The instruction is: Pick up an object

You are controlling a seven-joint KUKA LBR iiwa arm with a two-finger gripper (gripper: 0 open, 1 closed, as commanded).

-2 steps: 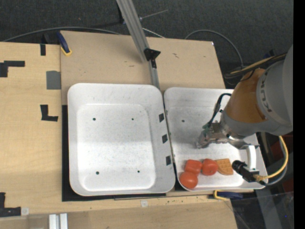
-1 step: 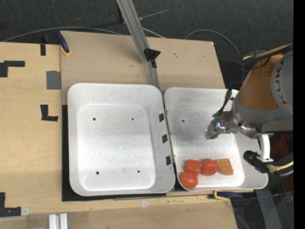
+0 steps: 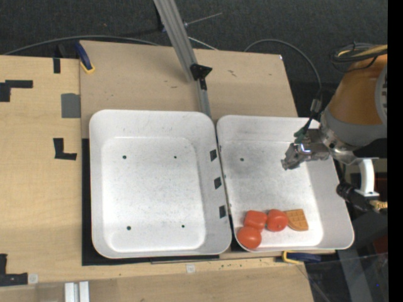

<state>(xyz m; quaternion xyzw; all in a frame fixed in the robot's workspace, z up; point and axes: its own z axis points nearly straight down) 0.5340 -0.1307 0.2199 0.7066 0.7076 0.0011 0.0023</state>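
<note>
Three red tomato-like pieces lie together at the near edge of the right bin (image 3: pixel 264 137): one (image 3: pixel 255 219), one (image 3: pixel 276 220) and one (image 3: pixel 250 236). An orange-brown cracker-like piece (image 3: pixel 297 219) rests just right of them. My gripper (image 3: pixel 295 158) hangs over the right part of this bin, well beyond the pieces, and nothing shows between its fingers. The grey arm with its orange band (image 3: pixel 359 99) comes in from the right.
The left bin (image 3: pixel 151 121) sits next to the right one, joined by black clips along the seam. A slanted metal pole (image 3: pixel 179 33) rises behind the bins. Cables run across the dark floor beyond the wooden bench.
</note>
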